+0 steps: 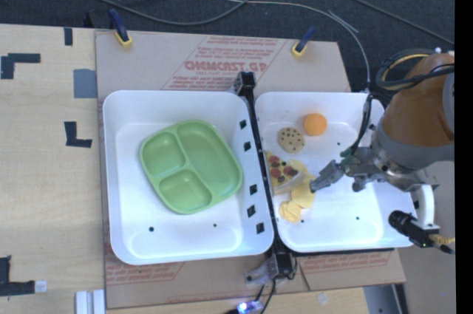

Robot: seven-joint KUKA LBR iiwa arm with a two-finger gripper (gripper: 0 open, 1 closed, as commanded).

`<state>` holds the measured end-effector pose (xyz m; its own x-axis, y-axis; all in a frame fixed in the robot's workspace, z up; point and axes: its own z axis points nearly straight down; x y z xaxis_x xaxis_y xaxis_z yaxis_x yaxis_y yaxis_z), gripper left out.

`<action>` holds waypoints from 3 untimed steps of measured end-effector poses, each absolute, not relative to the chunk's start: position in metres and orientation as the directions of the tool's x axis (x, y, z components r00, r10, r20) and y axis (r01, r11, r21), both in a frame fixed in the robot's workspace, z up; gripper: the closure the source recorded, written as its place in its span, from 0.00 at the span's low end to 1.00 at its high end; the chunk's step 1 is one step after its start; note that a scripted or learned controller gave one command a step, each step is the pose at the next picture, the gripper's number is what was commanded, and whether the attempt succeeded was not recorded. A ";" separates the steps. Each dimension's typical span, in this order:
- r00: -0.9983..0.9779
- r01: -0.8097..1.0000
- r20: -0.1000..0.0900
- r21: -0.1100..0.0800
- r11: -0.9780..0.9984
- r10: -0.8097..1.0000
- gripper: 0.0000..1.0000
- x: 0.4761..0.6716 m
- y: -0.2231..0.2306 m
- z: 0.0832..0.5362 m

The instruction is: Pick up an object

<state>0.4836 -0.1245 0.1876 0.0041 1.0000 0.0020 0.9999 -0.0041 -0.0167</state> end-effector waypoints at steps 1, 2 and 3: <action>-0.001 1.000 0.000 -0.003 0.001 1.000 0.00 0.487 -0.124 0.195; 0.000 1.000 0.000 -0.003 0.000 1.000 0.00 0.489 -0.133 0.140; 0.001 1.000 0.000 -0.001 -0.001 1.000 0.00 0.489 -0.133 0.089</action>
<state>0.4893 -0.1327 0.0886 0.0014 1.0000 0.0000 1.0000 -0.0014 -0.0008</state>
